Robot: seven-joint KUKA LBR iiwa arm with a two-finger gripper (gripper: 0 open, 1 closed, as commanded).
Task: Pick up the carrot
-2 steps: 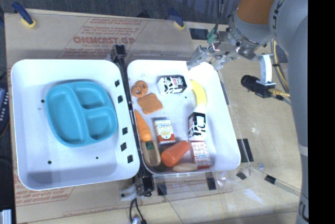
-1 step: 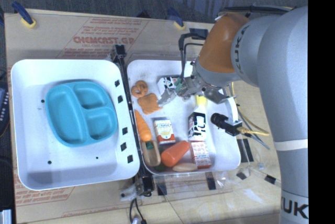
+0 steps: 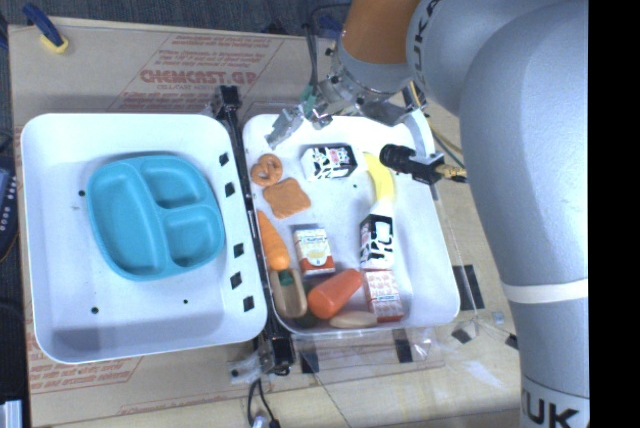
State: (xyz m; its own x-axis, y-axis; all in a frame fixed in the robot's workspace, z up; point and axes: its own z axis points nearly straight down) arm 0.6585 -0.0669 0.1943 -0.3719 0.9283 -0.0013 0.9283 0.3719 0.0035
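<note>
Gripper (image 3: 300,119) hangs at the far left corner of the right bin (image 3: 447,266), below the orange-banded wrist; its metal fingers look parted with nothing between them, though their tips are small and partly lost against the white wall. The carrot (image 3: 272,242) lies well toward the near side from the tool, a slim orange taper pressed along the bin's left wall, its green end pointing at the near edge; a round bagel (image 3: 266,169) and a toast slice (image 3: 287,200) sit between it and the gripper. The likely trouble is crowding: the wall leaves little room for a finger on the carrot's left side, so a descent could strike the rim or skid off; a small orange carton (image 3: 314,250) just beside it could be nudged or caught instead; the thicker orange-red vegetable (image 3: 334,292) near the front could be mistaken for the target. The blue divided tray (image 3: 156,216) in the left bin (image 3: 50,166) is well clear.
</note>
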